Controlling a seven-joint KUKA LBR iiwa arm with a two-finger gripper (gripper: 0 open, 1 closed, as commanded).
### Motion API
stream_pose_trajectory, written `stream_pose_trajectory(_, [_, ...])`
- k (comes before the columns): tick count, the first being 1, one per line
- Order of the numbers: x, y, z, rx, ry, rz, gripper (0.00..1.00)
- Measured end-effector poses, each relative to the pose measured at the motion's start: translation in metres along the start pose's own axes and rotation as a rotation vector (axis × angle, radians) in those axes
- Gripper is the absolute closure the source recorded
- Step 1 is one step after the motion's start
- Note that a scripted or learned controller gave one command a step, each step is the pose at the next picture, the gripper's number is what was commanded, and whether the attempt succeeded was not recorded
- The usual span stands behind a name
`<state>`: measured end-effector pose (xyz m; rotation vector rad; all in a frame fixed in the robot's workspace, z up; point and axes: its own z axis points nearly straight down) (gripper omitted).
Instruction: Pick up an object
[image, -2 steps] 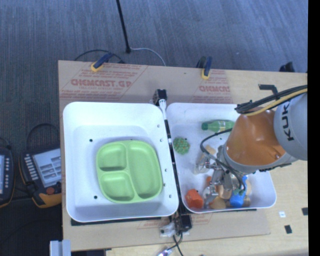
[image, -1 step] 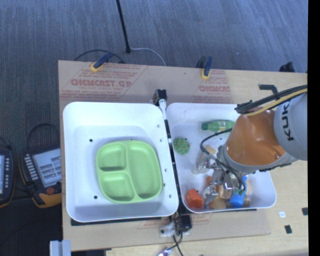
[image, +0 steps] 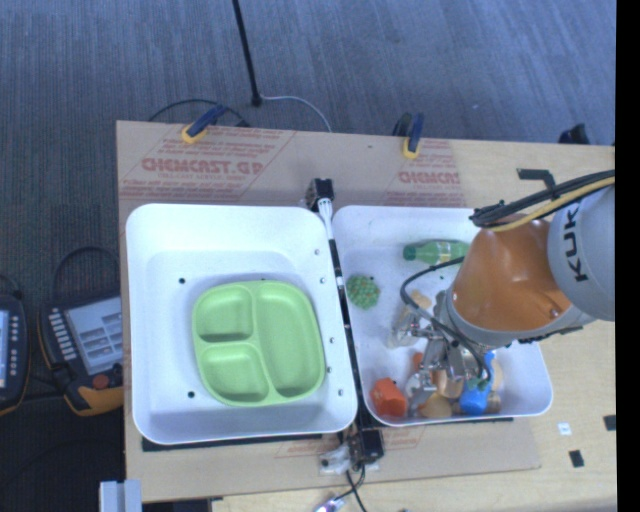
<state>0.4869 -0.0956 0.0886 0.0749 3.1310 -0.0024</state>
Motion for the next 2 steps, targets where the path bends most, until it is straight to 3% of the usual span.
stream_pose_trajectory(2, [0.0,0.0,0.0,0.0,0.0,0.0,0.0])
